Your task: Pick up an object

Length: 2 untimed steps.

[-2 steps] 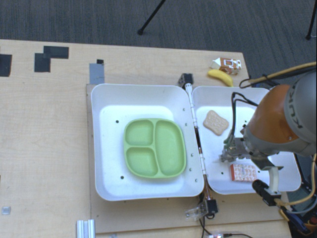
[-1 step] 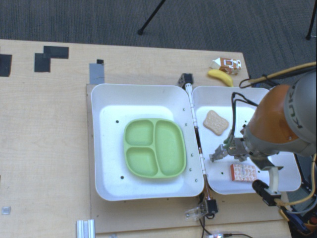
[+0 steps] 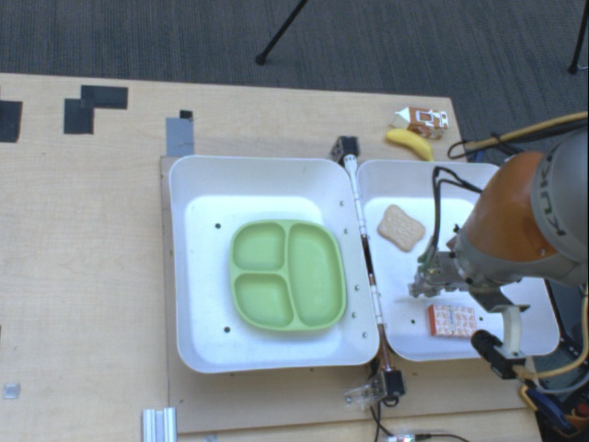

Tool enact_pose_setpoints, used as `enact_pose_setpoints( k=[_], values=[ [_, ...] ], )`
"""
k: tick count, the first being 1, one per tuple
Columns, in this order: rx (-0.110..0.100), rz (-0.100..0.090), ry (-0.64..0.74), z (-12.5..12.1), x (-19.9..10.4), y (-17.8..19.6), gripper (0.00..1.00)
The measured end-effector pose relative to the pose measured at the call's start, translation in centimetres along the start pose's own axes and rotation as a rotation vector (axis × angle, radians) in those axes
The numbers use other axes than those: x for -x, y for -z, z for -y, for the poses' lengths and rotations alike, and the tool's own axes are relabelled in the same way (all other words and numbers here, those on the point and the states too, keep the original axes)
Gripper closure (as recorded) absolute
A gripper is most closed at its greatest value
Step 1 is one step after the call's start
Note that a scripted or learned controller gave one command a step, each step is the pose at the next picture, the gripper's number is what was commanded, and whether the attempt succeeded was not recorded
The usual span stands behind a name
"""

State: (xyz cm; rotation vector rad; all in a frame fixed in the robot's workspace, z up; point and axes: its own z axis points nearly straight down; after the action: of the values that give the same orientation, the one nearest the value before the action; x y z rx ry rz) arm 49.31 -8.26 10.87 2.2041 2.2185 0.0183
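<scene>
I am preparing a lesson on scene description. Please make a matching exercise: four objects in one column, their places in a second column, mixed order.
Objects:
1. green divided plate
2. bread slice
3. banana
4. red patterned packet

Places:
A. on the bench beyond the bins
B. right bin, near edge
C. left bin
D. right bin, far part

Pairs: 1-C, 2-D, 3-A, 4-B

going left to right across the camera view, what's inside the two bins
green divided plate in the left bin → tan biscuit-like piece in the right bin → gripper → small red-and-white packet
</scene>
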Motion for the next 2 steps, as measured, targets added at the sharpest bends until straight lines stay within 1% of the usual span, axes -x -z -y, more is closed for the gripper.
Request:
enact_pose_setpoints(
  k=[1, 2],
  values=[
    [0.000, 0.000, 0.000, 0.0, 0.0, 0.0, 0.00],
    [-0.012, -0.001, -0.005, 0.5, 0.0, -2.2, 0.00]
  ],
)
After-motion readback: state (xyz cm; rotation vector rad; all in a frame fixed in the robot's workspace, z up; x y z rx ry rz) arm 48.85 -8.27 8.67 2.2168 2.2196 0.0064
